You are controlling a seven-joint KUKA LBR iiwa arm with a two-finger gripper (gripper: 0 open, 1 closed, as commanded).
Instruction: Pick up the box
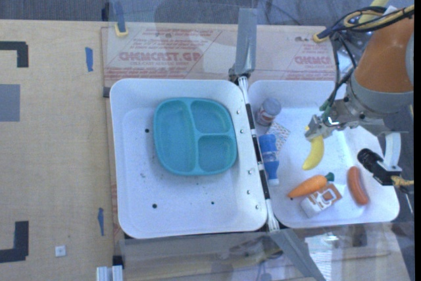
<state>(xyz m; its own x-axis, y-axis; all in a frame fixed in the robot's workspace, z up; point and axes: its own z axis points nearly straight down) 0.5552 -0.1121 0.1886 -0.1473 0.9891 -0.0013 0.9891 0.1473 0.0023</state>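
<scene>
One fixed camera looks down at a slant on both bins (pixel 125 161); arm (pixel 388 62) enters right.

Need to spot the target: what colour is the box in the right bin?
White with orange-red markings, in the camera view: the box beside the carrot.

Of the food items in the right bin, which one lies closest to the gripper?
The banana. Its upper end lies right under the gripper, while the carrot, the sausage and the box sit farther toward the bin's near edge.
</scene>
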